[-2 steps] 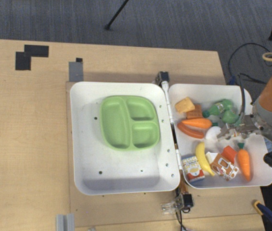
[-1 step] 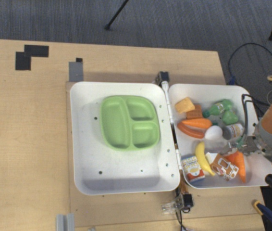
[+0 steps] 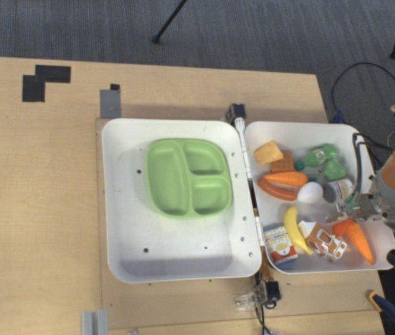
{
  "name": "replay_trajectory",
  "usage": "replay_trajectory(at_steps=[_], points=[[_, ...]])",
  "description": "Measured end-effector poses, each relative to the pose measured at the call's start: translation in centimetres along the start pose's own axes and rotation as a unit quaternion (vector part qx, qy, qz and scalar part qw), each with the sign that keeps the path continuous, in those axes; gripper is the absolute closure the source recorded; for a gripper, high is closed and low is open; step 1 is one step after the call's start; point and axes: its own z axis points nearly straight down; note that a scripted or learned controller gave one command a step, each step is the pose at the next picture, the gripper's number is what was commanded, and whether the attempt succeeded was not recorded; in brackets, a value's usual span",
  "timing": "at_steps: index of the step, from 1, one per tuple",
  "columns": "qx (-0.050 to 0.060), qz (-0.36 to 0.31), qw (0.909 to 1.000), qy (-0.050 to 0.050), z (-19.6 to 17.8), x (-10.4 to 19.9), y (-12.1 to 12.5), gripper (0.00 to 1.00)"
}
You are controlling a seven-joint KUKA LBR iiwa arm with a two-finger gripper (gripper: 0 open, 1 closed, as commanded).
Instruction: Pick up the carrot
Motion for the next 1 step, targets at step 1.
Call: replay_trajectory(at_steps=[1], points=[[0.000, 0.000, 1.0000, 0.000, 0.01, 0.01, -0.02, 0.00]])
